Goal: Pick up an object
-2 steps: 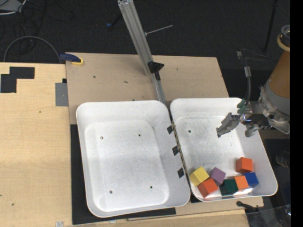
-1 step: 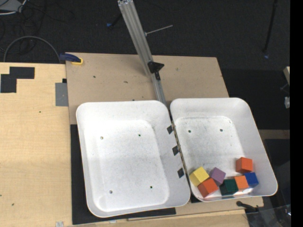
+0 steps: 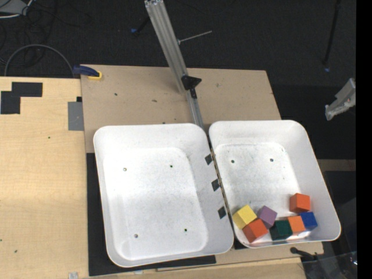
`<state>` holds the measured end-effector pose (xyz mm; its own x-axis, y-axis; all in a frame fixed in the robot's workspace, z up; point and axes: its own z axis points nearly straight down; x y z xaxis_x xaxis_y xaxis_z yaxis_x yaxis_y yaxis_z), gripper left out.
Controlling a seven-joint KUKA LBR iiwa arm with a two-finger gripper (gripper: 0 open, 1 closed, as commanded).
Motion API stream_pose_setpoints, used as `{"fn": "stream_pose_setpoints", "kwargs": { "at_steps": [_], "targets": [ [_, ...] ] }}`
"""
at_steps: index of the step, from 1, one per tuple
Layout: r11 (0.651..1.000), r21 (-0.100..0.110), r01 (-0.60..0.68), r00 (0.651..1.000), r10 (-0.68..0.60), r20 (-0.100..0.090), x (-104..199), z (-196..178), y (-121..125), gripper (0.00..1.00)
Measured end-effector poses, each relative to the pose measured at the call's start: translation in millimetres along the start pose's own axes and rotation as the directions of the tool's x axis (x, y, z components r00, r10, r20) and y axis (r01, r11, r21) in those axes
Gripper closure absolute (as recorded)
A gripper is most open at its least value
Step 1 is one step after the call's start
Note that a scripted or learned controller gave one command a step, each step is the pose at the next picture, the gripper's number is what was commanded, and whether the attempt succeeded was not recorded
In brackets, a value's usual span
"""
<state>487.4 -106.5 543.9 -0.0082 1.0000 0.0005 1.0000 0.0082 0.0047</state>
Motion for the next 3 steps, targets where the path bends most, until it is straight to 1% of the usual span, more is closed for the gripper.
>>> {"fn": "stream_pose_setpoints", "kwargs": {
  "at_steps": [1, 2, 3],
  "targets": [
    [1.0, 0.009, 0.0, 1.0, 0.0, -0.001, 95, 4, 1, 0.0],
    [1.0, 0.008, 0.0, 1.0, 0.0, -0.001, 177, 4, 1, 0.0],
    [1.0, 0.009, -0.009, 1.0, 0.008, 0.002, 156, 4, 1, 0.0]
  ]
}}
